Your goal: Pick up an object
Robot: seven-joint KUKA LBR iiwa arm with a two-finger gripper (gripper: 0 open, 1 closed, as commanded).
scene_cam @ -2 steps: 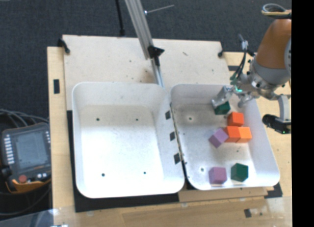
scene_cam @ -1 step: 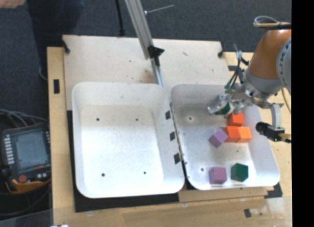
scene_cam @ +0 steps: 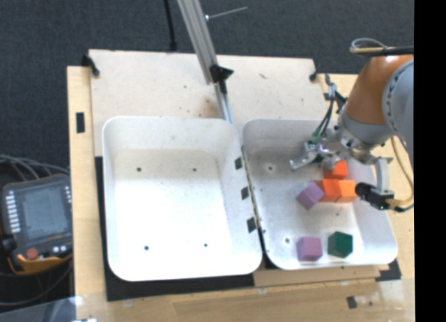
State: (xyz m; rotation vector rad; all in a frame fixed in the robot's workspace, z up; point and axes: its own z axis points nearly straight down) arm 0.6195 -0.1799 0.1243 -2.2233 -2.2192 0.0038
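In the right bin (scene_cam: pixel 279 143) lie several blocks. Two orange blocks (scene_cam: pixel 337 187) sit close together toward its right side, and a purple block (scene_cam: pixel 310 195) rests tilted just left of them. Near the front edge stand another purple block (scene_cam: pixel 309 247) and a dark green block (scene_cam: pixel 340 243). My gripper (scene_cam: pixel 322 155) hangs low over the bin, just above and left of the upper orange block (scene_cam: pixel 337 169). From this angle the state of the gripper is hidden by the wrist.
The left bin (scene_cam: pixel 178 195) lies beside the right one. A slanted metal pole (scene_cam: pixel 198 35) rises from the back of the bench between the bins. A teach pendant (scene_cam: pixel 38 216) rests at the far left. Cables run along my wrist (scene_cam: pixel 327 115).
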